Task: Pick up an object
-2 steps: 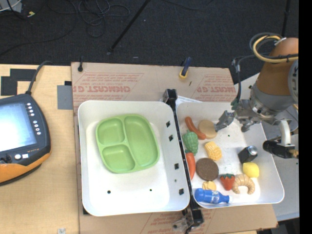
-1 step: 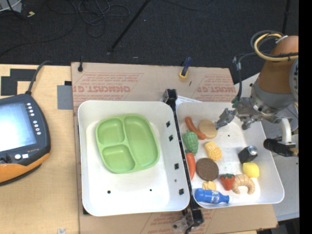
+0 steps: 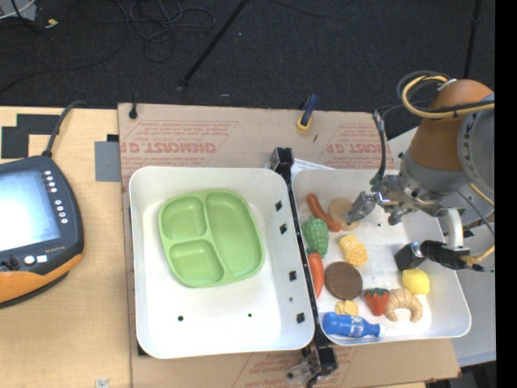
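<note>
Gripper (image 3: 373, 203), jaws parted and holding nothing, hangs over the far part of the right bin (image 3: 460, 318). Just beside it lie a sausage (image 3: 321, 212) and a pale disc (image 3: 349, 212); nearer lie corn (image 3: 353, 250), cookie (image 3: 344, 280) and lemon (image 3: 415, 281). Risk: crowded toys may deflect the fingers, causing a slip. Cardboard lettering on the surface (image 3: 174, 142) appears inverted, unreadable.

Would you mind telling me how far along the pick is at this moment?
Nothing looks picked yet: the yellow corn cob, brown round cookie and blue bottle lie in the right white bin. The gripper hangs low over that bin's upper part. Grasping and lifting remain.
</note>
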You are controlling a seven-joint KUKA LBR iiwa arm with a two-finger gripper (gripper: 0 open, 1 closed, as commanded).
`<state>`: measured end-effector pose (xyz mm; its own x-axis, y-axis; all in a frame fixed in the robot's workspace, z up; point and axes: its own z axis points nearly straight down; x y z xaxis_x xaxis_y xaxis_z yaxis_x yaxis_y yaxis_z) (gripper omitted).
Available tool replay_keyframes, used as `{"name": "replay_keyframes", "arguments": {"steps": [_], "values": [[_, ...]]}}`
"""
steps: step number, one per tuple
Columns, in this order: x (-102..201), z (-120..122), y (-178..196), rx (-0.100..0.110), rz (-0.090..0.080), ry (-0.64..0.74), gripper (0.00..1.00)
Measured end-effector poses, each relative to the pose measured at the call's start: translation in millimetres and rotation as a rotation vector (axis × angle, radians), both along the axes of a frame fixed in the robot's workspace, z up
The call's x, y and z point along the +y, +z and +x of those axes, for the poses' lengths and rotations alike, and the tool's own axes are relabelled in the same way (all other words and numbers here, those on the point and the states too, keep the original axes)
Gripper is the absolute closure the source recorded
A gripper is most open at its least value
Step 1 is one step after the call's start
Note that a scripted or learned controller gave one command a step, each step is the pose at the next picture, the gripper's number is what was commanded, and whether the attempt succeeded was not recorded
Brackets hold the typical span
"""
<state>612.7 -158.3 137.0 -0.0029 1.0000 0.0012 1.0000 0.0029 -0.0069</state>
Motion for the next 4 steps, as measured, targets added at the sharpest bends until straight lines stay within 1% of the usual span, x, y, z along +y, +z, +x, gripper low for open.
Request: {"name": "replay_keyframes", "arguments": {"steps": [1,2,3,4], "values": [[3.2,-0.4,-52.7,-0.001,0.000,0.000,0.00],[2.2,0.2,-39.9,-0.002,0.001,-0.002,1.00],[5.4,-5.4,5.9,-0.008,-0.001,-0.004,1.00],[10.4,-9.5,51.9,-0.008,-0.001,-0.003,1.00]]}}
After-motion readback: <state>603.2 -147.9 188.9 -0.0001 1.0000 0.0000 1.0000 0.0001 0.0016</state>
